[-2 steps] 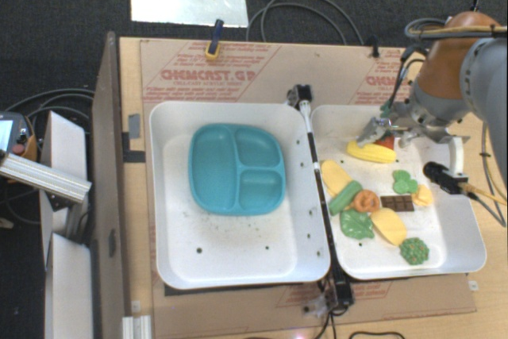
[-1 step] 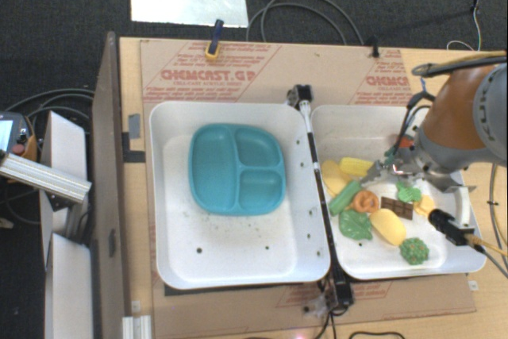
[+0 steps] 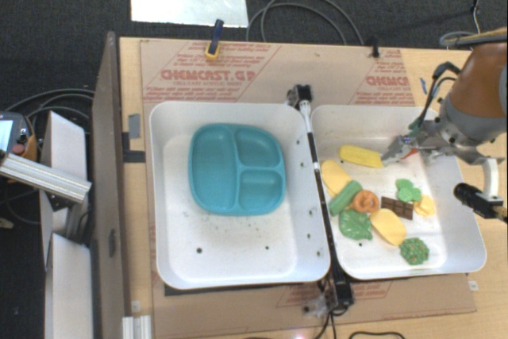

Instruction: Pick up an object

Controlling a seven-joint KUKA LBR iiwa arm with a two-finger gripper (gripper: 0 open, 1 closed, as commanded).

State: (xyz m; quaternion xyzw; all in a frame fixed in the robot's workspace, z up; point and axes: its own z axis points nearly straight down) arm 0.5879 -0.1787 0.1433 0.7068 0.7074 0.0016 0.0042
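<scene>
Two bins (image 3: 238,266) — teal tray (image 3: 236,168) left, toy food right; gripper (image 3: 399,150) by the corn (image 3: 361,156) — jaw state unclear.

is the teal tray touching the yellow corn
Apart. The camera view shows the tray in the left bin and the corn in the right bin.

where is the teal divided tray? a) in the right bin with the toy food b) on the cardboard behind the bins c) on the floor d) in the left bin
d: the teal divided tray lies flat inside the left bin, apart from the toy food clustered in the right bin.
</scene>
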